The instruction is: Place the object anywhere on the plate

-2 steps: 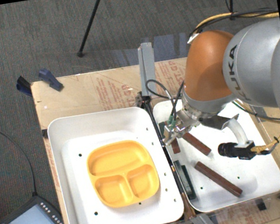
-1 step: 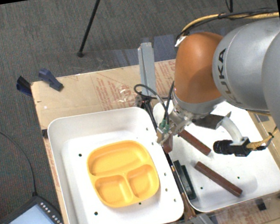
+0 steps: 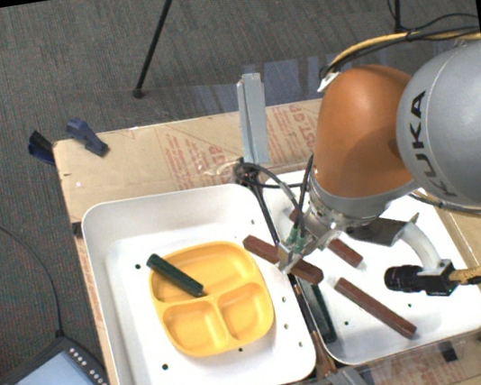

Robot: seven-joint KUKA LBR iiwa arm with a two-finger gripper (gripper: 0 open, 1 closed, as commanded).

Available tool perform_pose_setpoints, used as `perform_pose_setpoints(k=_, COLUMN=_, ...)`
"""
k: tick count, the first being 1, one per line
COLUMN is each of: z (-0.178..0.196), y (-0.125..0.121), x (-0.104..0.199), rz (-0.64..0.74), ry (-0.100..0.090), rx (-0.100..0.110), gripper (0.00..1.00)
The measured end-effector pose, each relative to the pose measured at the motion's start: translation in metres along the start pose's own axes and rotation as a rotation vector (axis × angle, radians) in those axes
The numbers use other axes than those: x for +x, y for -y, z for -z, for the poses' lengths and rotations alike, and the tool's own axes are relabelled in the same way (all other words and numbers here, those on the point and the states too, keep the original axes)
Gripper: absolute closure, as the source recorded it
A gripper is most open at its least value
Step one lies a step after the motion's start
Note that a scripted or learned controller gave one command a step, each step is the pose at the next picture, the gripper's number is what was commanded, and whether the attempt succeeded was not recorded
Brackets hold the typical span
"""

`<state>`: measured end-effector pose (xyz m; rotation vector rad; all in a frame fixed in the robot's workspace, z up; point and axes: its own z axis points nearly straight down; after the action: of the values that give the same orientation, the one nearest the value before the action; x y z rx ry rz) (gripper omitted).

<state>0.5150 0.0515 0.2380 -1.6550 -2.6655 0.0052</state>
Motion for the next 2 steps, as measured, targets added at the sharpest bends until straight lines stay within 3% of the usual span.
perform_pose_setpoints(k=1, z=-0.053, y=-0.019, x=0.007, rz=0.164, ry=-0.001, rx=0.001, gripper=1.0)
perform_pose_setpoints(k=2, z=-0.052, y=-0.045, x=-0.005, rz=0.304, ry=0.0, rx=-0.001, gripper=1.0)
